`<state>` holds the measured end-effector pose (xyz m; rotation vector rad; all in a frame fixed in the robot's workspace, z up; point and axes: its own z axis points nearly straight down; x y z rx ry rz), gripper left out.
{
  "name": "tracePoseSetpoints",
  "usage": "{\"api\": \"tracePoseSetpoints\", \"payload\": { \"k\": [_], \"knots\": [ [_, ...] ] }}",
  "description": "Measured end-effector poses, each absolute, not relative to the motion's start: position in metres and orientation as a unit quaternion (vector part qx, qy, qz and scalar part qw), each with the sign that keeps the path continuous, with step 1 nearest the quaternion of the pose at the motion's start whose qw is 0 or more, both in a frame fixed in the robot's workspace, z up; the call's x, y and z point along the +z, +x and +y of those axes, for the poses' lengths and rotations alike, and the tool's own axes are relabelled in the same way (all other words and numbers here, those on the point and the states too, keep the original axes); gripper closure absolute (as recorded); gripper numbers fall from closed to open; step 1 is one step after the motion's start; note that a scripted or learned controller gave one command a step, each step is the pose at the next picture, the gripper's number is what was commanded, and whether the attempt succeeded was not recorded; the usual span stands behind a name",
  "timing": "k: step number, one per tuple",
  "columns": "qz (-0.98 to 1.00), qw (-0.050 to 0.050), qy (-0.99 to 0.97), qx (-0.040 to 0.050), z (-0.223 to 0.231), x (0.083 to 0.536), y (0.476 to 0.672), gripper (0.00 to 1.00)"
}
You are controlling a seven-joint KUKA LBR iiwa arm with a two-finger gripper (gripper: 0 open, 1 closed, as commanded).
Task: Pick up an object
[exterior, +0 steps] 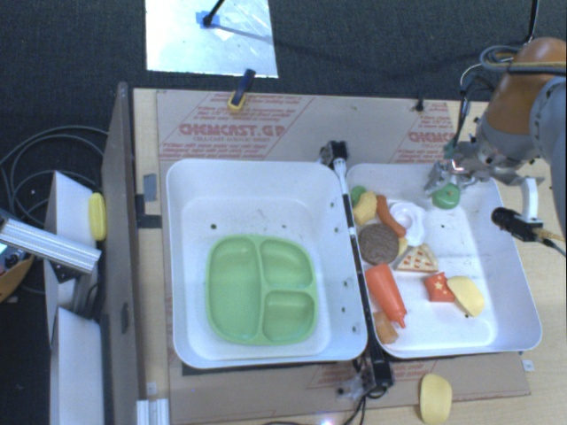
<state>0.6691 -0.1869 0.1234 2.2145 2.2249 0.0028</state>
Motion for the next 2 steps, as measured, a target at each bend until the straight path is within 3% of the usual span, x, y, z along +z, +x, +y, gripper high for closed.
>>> {"api": "tracePoseSetpoints", "payload": {
  "k": [1,2],
  "knots": [
    [0.709,0.001,0.705,0.001,-0.134,0.195,0.669,1.0],
    [0.71,0.0,0.704,0.0003,-0.085,0.213,0.633,1.0]
  ]
}}
